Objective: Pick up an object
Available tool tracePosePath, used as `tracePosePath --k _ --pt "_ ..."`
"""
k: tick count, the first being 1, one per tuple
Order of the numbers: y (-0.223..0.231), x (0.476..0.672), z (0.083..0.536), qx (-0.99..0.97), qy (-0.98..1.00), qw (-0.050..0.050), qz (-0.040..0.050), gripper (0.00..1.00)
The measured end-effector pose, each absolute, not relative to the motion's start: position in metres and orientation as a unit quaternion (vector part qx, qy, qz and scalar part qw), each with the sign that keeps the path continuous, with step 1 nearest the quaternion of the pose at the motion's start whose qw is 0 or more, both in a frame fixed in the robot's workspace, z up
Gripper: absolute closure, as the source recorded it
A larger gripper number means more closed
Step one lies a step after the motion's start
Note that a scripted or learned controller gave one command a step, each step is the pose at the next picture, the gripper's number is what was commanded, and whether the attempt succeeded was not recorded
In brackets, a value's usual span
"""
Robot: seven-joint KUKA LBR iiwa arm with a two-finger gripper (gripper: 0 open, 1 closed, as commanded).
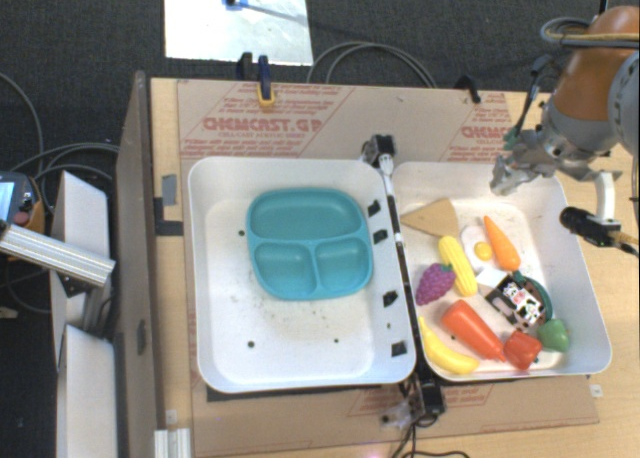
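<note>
Pick-up task at an early stage: nothing is being carried, and every candidate object is lying in the right bin (590,331), so approach, grasp and lift all appear to be outstanding. Nearest the camera, a banana (448,353), a large orange carrot (472,330), a red piece (522,349) and a green piece (553,334) are crowding the bin's near edge; just behind them are sitting a black-and-white toy (517,298), purple grapes (435,283), a corn cob (459,262), a small carrot (501,243) and a tan wedge (432,216). The left bin (225,346) is holding a teal divided plate (308,243), its compartments bare. Farthest back, the claw (507,179) is hovering over the right bin's far rim, grasping nothing visible; whether it is released or clenched cannot be told. Both bins are resting on the worktop (330,116).
</note>
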State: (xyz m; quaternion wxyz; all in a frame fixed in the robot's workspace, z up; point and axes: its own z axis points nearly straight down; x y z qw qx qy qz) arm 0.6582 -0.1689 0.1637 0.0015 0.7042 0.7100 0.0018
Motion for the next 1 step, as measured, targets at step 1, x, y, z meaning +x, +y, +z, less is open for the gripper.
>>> tracePosePath --k 1 --pt "-0.1920 0.6635 0.1584 0.707 0.708 0.002 0.0011 1.00"
